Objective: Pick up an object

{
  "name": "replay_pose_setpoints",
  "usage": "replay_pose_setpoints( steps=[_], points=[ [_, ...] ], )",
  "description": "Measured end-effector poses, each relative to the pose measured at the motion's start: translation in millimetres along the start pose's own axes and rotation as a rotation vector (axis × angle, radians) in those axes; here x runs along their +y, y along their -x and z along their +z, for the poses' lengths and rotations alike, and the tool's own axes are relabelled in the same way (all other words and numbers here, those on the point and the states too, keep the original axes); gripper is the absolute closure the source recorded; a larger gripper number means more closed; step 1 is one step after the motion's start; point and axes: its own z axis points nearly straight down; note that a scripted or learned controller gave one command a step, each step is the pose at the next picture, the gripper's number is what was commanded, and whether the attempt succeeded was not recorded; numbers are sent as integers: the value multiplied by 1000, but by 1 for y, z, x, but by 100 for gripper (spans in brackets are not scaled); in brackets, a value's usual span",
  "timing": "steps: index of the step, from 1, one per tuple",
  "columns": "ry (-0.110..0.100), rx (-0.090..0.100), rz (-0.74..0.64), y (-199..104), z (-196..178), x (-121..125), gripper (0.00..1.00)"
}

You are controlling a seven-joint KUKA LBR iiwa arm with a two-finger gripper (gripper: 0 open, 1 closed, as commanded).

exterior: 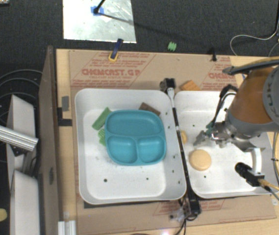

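- Right bin, near part: a tan round piece lies flat on the white floor, left of the bin's middle and close to the divider between the two bins.
- My gripper sits low in the right bin just beyond that tan round piece, very near it. I cannot tell whether there is contact. The view doesn't show whether the gripper is wide or narrow.
- My arm comes in from the right, over the right bin's far right part.
- A small yellow piece sits against the divider, left of the gripper.
- Left bin: a blue divided tray lies in the middle, right side up.
- A green piece pokes out from under the tray's left edge, and a brown piece lies at its far right corner.
- Bench beyond the bins: an orange block lies just past the right bin's far left corner.
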Motion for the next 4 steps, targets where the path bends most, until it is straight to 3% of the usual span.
replay_pose_setpoints(
  steps=[1,2,3,4],
  points=[
    [20,-2,11,17,31,-42,0],
    [15,-10,6,67,-45,7,0],
    [-3,1,2,7,-2,-27,0],
    [3,-2,8,-6,38,-47,0]
  ],
)
